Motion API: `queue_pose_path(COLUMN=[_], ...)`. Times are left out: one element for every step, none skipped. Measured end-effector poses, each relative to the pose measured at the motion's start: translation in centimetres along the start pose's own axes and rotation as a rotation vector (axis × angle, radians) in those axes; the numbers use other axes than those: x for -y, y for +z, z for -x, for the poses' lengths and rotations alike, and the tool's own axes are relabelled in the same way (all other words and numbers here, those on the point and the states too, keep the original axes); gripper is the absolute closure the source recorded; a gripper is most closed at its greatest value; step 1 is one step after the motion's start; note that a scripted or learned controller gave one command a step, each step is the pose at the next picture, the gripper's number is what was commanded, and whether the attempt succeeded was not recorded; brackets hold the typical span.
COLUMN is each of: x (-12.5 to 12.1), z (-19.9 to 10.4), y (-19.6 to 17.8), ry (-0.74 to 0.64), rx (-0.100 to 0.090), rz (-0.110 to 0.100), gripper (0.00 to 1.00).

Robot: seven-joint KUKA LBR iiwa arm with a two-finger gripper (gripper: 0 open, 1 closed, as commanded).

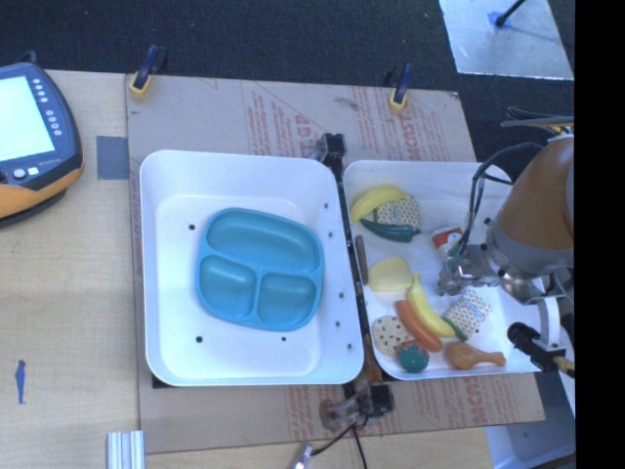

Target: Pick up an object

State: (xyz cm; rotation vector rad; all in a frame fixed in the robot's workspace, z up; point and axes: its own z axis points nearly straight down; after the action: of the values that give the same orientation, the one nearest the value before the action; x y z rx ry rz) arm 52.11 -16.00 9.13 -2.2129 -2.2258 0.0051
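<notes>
The right bin (430,176) holds several toy foods. A yellow banana (375,200), a patterned piece (399,211) and a dark green pepper (391,230) lie at its back left. A pale yellow block (389,274) sits mid-left. Toward the front are a second banana (428,311), an orange sausage (416,327), a speckled cookie (388,333), a teal ball (412,359) and a brown drumstick (475,357). My gripper (455,274) hangs low in the bin's right half, between a small red-and-white piece (447,236) and a blue-patterned white piece (470,311).
The left bin (166,262) holds a blue divided tray (260,267). A metal divider (347,252) runs between the bins. A tablet pendant (29,140) lies at the bench's far left. The grey and orange arm (537,213) covers the right bin's right edge.
</notes>
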Motion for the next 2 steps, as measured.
queue_pose_path(x=[-7.6, -13.5], z=[-2.1, 5.3], y=[-0.8, -7.0], ry=[0.002, 0.003], rx=[-0.001, 0.001], rz=[0.002, 0.004], gripper=[0.0, 0.0])
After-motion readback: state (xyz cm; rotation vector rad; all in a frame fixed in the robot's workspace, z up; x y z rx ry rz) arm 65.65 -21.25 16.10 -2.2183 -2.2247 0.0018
